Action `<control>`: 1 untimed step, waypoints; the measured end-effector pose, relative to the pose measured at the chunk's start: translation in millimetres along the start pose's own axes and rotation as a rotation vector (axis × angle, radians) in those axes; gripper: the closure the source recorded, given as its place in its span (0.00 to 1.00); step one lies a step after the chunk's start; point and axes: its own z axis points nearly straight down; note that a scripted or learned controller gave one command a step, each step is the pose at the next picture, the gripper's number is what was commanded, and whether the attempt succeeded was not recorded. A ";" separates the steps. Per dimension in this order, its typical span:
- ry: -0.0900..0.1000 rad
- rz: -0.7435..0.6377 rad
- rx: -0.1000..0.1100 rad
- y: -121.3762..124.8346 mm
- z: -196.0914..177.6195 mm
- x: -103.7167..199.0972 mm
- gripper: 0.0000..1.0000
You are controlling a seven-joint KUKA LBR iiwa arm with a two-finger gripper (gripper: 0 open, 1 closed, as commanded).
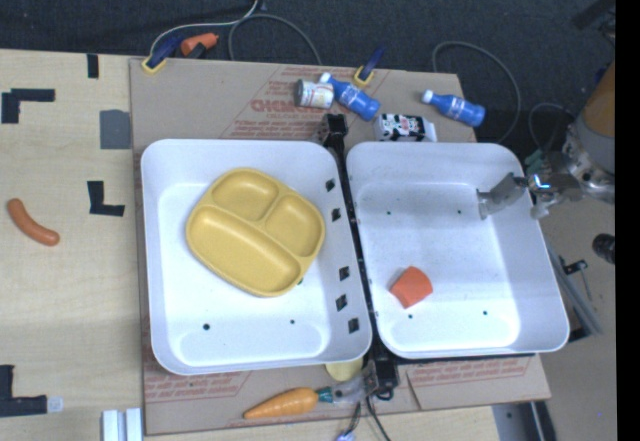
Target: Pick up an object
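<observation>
One orange block [410,286] lies in the right bin [530,329], toward six o'clock. One yellow divided plate [256,230] fills the left bin [170,329]. The gripper [497,197] sits at the right bin's two o'clock rim; its finger spread cannot be told.

This is a robotics lab bench, not a home: two white bins [160,229] sit clamped on a cardboard sheet [250,94] over dark carpet, loose cables [270,19] trail around, black tape marks [25,104] dot the wooden tabletop, and toy food lies scattered as props.
</observation>
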 end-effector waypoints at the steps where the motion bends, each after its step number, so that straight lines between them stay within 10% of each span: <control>1: 0.007 -0.006 0.010 -72.7 39.5 105.5 0.00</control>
